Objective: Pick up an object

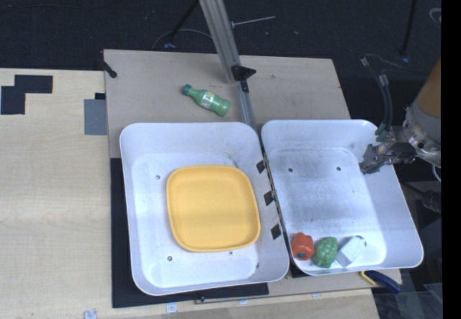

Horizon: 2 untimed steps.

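Observation:
A yellow square plate (213, 207) lies flat in the left bin (144, 145). In the right bin (324, 181), at its near edge, sit a red-orange pepper (302, 245), a green lumpy toy (325, 252) and a small white and grey piece (348, 250), close together. My gripper (373, 159) hangs at the right bin's far right rim, well away from those three things. Its fingers are dark and small, and nothing shows between them.
A green bottle (207, 100) lies on its side on the bench behind the left bin. A slanted aluminium bar (223, 26) rises behind the bins. Black clips (268, 195) join the two bins along their shared edge.

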Available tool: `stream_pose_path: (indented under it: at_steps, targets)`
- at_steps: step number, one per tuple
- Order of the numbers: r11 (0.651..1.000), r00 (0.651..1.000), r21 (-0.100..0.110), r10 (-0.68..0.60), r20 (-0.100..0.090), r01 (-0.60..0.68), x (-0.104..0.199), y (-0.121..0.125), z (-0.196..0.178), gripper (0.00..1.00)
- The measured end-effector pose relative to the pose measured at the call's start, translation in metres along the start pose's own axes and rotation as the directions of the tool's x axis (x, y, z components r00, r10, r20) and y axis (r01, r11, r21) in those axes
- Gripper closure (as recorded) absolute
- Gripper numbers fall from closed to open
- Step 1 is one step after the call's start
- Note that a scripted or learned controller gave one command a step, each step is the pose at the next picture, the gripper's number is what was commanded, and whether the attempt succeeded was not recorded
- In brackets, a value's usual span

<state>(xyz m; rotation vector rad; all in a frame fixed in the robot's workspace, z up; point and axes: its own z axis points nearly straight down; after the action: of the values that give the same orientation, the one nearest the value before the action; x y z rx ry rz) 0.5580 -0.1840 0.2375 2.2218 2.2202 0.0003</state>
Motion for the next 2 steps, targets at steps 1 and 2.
stream_pose_path:
  at_steps: [1,2]
  targets:
    - [1.0,1.0,0.0,-0.005,-0.001,0.005,0.059,0.01,-0.004,1.0]
    - [1.0,1.0,0.001,-0.004,0.0,0.004,0.116,0.017,-0.007,1.0]
